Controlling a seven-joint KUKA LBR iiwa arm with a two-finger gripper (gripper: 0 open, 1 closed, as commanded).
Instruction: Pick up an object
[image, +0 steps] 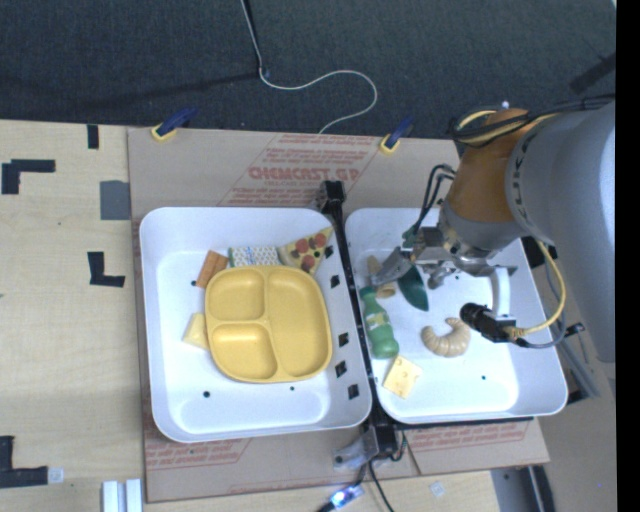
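We take the right bin (540, 400) as our landmark; the gripper (415, 262) hangs over its upper-left part, near the wall shared w/ the left bin (165, 400); whether it's open or shut we can't tell from this angle, & we see nothing clearly held in it. A dark green piece (413, 290) sits right under the gripper, approx. upright in the view, long axis running toward the bin's near edge; that looks like the closest candidate. A green bottle (380, 325) lies along the bin's left wall, long axis parallel to that wall, just below-left of the gripper. A tan curved pastry (446, 338) rests mid-bin, ends curling up, below-right of the gripper; a yellow cracker (402, 377) lies nearer the front-left. We judge a short drop onto the green piece is the shortest move.
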